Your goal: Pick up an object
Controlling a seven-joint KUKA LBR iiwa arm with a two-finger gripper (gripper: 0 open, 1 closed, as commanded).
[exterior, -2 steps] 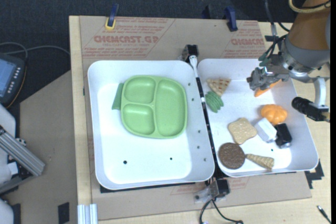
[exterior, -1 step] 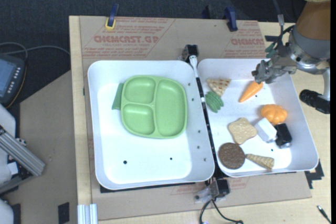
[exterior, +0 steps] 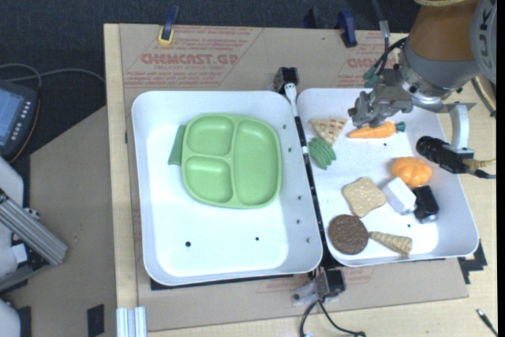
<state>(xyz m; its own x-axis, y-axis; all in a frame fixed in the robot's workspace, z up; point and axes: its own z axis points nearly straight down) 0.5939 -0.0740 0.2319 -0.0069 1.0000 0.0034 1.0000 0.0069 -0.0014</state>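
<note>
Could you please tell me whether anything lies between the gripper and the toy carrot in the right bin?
Nothing visible does: the gripper hangs right at the carrot, at its left end, with the waffle wedge off to the left.

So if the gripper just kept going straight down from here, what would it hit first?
Most likely the carrot: the gripper hangs right over its left end in the right bin. Its height above the carrot is unclear.

tool (exterior: 369, 116) fingertips unclear | arm (exterior: 454, 20) cut off right edge
</note>
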